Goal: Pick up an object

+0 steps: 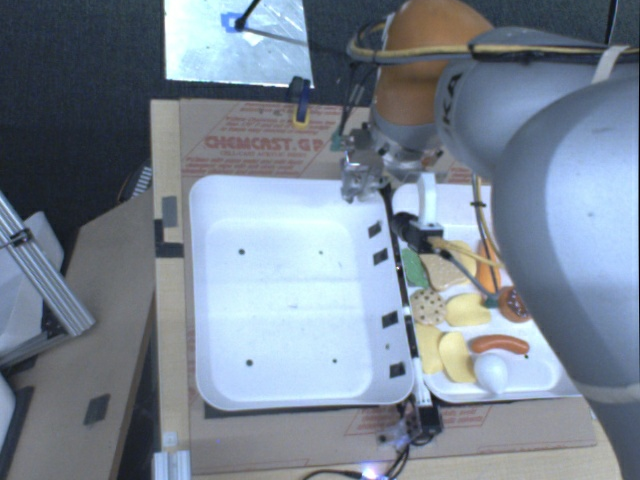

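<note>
The gripper (356, 183), its jaw state impossible to tell, hangs at the left bin's (280, 298) far rim, well apart from the toy foods (470, 318) crowding the right bin (535, 380), so a descent here would likely grasp nothing.

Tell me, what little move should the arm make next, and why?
Probably shift the tool toward the right bin and lower it over the food toys, such as the sausage. It hangs above the bins' far edge, holding nothing visible.
</note>
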